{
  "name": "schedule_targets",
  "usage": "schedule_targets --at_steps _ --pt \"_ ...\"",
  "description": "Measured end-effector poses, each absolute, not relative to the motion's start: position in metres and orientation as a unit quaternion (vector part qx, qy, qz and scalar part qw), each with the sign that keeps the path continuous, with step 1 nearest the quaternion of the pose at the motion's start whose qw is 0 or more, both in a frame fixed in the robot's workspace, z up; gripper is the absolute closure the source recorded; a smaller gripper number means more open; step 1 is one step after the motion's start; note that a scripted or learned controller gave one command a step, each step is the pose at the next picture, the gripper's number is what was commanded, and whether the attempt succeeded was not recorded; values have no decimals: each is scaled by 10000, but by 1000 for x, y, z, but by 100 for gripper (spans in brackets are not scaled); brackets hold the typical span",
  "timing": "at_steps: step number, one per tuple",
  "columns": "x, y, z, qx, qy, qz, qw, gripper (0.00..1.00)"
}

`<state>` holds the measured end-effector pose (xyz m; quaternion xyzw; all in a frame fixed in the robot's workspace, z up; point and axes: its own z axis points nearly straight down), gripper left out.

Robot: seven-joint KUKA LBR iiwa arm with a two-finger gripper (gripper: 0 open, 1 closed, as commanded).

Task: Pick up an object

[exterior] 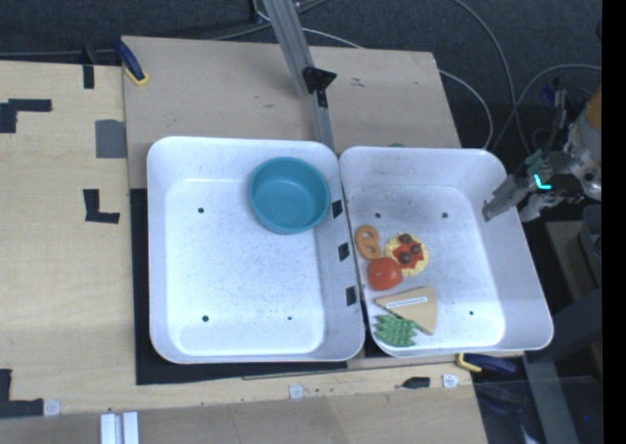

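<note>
Hovering at the right bin's right rim, your gripper (aperture indeterminate) sits well apart from the tomato.

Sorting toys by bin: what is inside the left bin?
The left bin holds one blue bowl near its back right corner. The bowl's inside looks bare; the bin floor beneath it is covered.

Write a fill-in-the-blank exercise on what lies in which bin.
1. The bowl lies in the ____ bin.
2. The bowl's colour is ____.
3. The tomato lies in the ____ bin.
4. The gripper hangs at that bin's ____ rim.

Missing words: left; blue; right; right
</note>
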<state>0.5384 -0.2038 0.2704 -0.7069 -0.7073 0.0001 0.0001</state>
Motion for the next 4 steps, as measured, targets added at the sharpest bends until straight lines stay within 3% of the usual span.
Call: schedule_targets --at_steps 1,4 --pt "538 -204 270 -7070 -7072 1 1 0" --pt "527 -199 115 -7069 -7073 10 18 0"
